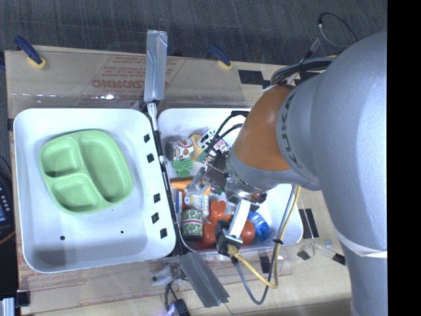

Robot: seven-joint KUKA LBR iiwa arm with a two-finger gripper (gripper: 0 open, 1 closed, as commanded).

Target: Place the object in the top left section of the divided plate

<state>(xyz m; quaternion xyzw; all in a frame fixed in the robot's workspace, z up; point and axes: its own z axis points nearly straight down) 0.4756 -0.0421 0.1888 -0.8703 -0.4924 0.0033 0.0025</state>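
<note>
Objects for the task are lying jumbled in the right bin point(289, 222), under and around the gripper point(202, 188), so which single one is meant cannot be told, nor its long axis or heading. The gripper is hanging low over this pile at the end of the grey arm point(342, 143), whose smooth orange band point(263, 137) is sitting just above the wrist; whether the tool is spread or pressed together cannot be told. Around it are lying about six small items, among them two short cans point(192, 221) with printed labels, an orange piece point(212, 232) and a rounded blue piece point(260, 228). One yellow cable point(263, 283) is looping below the bin. To the left, in the second shallow white bin point(33, 242), one glossy green divided plate point(85, 170) is resting flat, rounded, with three hollows.
</note>
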